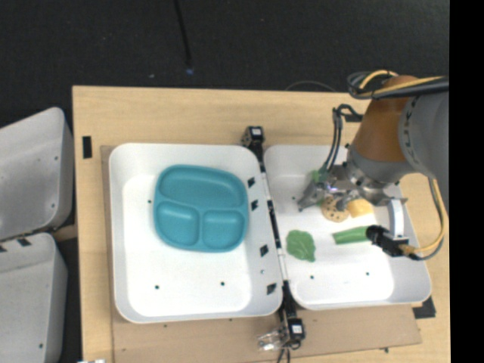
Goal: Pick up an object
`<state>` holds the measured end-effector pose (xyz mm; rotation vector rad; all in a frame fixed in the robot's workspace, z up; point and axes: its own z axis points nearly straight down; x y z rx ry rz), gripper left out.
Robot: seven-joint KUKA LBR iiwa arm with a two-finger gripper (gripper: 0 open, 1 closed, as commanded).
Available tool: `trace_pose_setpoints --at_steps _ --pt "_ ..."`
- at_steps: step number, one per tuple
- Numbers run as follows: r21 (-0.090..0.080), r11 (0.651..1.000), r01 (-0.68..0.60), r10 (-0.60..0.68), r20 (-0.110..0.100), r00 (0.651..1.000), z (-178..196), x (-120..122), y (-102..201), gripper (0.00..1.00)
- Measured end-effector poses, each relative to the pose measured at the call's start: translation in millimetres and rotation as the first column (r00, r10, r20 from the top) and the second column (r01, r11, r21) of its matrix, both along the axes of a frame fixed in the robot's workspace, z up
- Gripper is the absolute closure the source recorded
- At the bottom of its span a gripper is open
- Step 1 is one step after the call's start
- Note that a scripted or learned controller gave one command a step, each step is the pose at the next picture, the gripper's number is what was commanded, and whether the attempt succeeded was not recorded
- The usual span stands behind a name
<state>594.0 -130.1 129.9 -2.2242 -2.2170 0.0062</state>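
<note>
tray in L bin — food R bin

One fixed overhead camera, slanted down over both bins and bench.

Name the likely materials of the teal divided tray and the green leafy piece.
Teal divided tray: probably moulded plastic, given its uniform colour, rounded compartments and soft sheen. Green leafy piece: likely toy-food plastic or rubber, matte with a lumpy outline; too small to confirm.
</note>
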Motion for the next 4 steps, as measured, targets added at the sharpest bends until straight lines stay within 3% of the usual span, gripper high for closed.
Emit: trace_pose_setpoints --at_steps 1,3,4 --pt "0.0 1.0 0.005 -0.005 0.007 1.0 14.3 1.2 -0.5 1.0" --pt "0.0 1.0 -0.005 0.005 0.011 1.0 133.4 3.0 -4.9 1.0" --pt "0.001 1.0 -0.009 0.009 0.006 1.0 126.0 15.5 49.4 1.0"
